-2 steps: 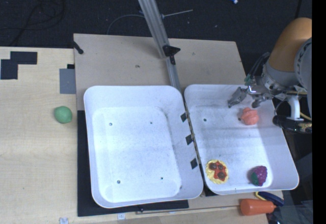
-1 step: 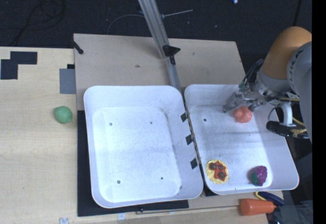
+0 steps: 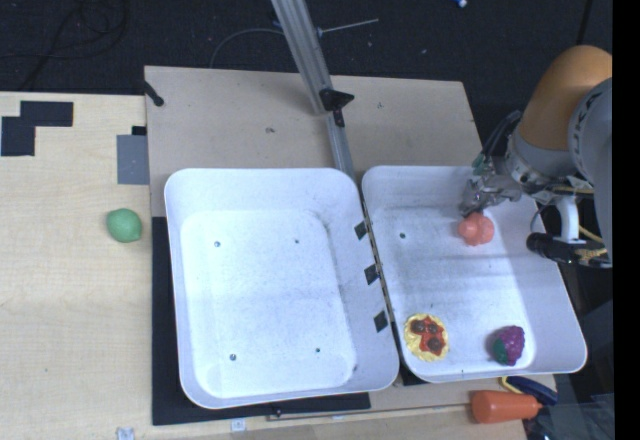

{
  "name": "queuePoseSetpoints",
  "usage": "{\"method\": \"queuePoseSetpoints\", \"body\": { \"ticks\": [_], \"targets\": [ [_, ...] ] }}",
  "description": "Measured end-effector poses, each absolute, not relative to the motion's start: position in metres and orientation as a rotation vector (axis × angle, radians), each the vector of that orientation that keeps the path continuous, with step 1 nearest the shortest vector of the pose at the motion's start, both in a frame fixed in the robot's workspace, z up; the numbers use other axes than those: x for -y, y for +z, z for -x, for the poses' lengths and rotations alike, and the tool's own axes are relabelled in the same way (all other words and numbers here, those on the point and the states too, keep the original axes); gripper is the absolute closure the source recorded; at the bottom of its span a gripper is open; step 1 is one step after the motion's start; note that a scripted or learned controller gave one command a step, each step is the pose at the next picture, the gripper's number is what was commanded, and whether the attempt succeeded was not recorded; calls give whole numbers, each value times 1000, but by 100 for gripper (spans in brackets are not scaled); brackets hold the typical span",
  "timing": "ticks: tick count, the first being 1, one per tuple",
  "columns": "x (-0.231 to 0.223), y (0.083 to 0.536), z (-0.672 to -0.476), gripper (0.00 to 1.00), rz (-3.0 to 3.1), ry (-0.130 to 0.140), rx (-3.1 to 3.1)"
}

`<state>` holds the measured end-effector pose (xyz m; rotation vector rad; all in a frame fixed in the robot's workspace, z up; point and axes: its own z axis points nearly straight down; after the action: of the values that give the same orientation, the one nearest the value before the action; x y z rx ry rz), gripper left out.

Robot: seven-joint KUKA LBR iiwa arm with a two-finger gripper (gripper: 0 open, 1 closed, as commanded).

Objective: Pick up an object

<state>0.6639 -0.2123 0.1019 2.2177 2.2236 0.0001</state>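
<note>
A small red-pink ball (image 3: 478, 230) lies in the upper part of the right bin (image 3: 450, 273). My gripper (image 3: 481, 204) hangs directly over its top edge, touching it or almost so, and whether it has hold of the ball is hidden. Along the bin's front edge, a yellow piece with red spots (image 3: 427, 337) sits near a purple bunch of grapes (image 3: 508, 344). The arm, with its orange band (image 3: 562, 93), comes in from the right over the bin's far right corner.
The left bin (image 3: 190, 228) stands beside the right one. A green ball (image 3: 125, 225) lies on the bench left of the bins. An orange carrot-like piece (image 3: 503, 406) lies outside the right bin's front rim. A metal rail (image 3: 305, 38) slants down toward the bins.
</note>
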Motion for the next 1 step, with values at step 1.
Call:
{"method": "queuePoseSetpoints", "body": {
  "ticks": [1],
  "targets": [
    [214,144,-663,100,-2220,2,-2219]
  ]
}}
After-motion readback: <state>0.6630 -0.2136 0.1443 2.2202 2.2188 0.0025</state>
